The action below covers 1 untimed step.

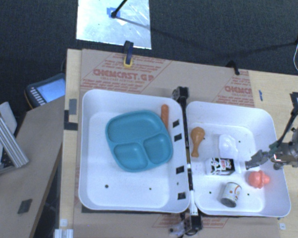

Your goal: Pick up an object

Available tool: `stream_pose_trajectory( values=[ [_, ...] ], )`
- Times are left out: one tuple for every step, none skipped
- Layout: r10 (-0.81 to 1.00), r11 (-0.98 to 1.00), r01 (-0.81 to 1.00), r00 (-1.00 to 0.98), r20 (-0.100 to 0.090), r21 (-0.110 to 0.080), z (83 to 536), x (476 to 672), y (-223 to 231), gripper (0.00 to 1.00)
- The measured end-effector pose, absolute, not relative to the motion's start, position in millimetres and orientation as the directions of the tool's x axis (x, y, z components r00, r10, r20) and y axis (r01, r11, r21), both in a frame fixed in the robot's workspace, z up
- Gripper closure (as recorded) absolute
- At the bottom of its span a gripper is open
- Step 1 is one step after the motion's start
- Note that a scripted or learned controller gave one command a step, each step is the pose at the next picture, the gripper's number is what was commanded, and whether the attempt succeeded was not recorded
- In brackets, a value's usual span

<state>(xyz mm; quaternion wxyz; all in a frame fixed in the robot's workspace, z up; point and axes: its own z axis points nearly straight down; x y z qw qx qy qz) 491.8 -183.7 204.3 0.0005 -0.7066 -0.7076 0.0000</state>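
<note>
The right bin [279,132] holds a brown drumstick-shaped toy [196,140], a white lumpy object [228,145], a small black-and-white box [221,166], a tin can [230,194] lying on its side, and a pink-orange rounded toy [257,179]. My gripper [252,162] reaches in from the right over this bin. Its tip sits just above the pink-orange toy and to the right of the black-and-white box. Nothing shows in its grasp.
The left bin [89,188] carries a blue divided plate [138,140] and an orange stick-shaped toy [164,115] near the central divider. A black divider strip [184,144] runs between the bins. Cardboard [157,75] lies under both bins.
</note>
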Motion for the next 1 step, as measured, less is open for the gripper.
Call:
stream_pose_trajectory(
  values=[
    [1.0, 0.001, 1.0, -0.001, 0.002, -0.003, 159.8, 496.1, -177.7, 0.0]
  ],
)
